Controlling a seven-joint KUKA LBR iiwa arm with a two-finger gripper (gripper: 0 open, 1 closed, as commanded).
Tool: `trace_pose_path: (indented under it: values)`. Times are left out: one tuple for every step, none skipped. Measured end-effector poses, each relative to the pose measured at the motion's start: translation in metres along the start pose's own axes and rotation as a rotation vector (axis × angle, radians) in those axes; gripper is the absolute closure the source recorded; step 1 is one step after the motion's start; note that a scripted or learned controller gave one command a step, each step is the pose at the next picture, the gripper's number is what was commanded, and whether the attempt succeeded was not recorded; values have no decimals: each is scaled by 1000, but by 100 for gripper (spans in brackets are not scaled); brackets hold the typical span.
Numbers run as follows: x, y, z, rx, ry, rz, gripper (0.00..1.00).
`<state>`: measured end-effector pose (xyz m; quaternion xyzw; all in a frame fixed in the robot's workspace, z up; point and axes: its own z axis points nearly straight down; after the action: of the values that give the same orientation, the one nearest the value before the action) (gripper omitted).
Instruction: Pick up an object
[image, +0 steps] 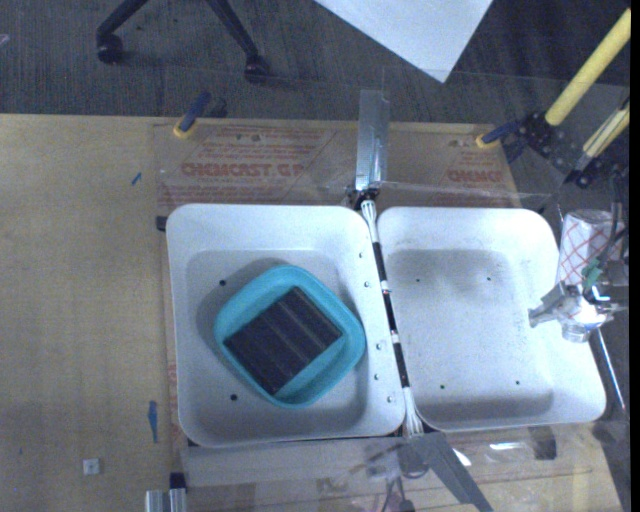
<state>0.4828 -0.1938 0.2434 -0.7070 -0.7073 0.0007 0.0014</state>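
Dish (290, 335) in left bin (190, 250), right bin (470, 230) beside it

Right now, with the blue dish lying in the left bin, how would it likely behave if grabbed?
The blue dish looks like rigid moulded plastic, so probably stiff and light. It lies flat, so rolling seems unlikely. Its smooth rounded rim may slip, and the dark ridged insert might shift if loose.

You've got one teal square dish (289, 333), dark ribbed insert inside, lying flat and rotated diagonally in the left bin (190, 300).
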Motion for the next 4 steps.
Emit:
trace_pose_path:
  values:
    - [83, 58, -32, -3, -1, 163, 0]
    - [9, 113, 17, -3, -3, 165, 0]
    - [-6, 100, 139, -1, -1, 118, 0]
    - [-10, 127, 156, -8, -4, -287, 0]
